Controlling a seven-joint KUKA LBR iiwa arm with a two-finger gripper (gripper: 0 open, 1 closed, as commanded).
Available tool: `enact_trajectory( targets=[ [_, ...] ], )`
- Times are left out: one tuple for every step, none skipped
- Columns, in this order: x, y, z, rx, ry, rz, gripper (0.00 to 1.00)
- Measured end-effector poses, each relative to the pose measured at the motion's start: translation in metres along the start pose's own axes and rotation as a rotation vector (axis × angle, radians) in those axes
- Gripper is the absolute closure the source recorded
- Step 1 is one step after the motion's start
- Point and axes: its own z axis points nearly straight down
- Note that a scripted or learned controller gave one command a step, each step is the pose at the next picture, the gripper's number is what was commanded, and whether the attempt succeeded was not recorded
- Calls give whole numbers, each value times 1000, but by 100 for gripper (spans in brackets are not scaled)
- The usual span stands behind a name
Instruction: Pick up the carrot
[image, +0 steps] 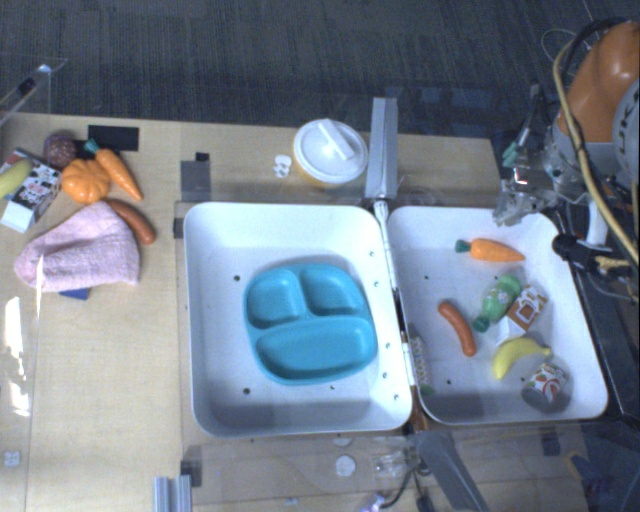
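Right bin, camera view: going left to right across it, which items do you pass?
Sausage → carrot → green bottle → banana → small carton → can.

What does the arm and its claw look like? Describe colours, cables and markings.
The arm shows a rounded orange section over pale grey metal, at the view's right. Yellow and black cables loop around it. The claw is a small cluster of grey metallic parts with a teal spot; no markings are legible.
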Motion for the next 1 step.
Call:
enact_trajectory(
  targets=[
    [0,0,1,2,0,0,0]
  ],
)
